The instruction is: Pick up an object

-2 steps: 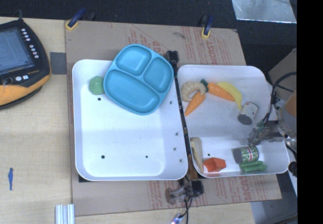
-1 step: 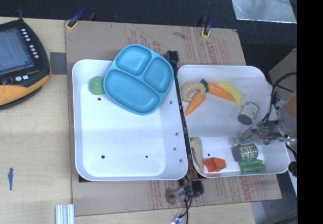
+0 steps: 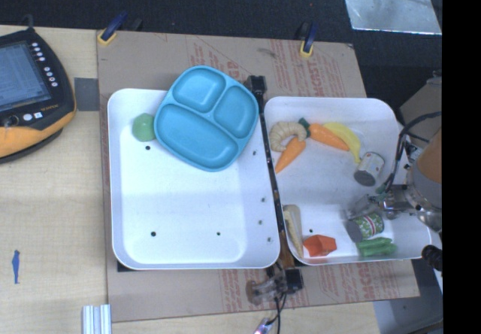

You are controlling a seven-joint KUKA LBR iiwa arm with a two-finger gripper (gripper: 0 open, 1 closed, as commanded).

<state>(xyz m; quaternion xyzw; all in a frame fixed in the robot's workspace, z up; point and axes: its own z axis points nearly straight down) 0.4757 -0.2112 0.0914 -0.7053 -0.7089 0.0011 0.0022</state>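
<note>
One blue tray (image 3: 208, 116), one green ball (image 3: 143, 126), two carrots (image 3: 290, 153).

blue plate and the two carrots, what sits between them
In the camera view, the rims where the two bins meet run between the blue plate and the carrots; a pale croissant-like piece borders the carrots.

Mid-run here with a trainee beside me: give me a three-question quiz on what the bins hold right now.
1. True or false: the blue divided plate lies in the left bin.
2. Which thing lies beside that plate in the same bin? A) green ball B) red block C) silver can
3. Fill in: the end effector is over the ____ bin, near the green-labelled can.

Key: 1 true; 2 A, the green ball; 3 right, the right bin.
</note>
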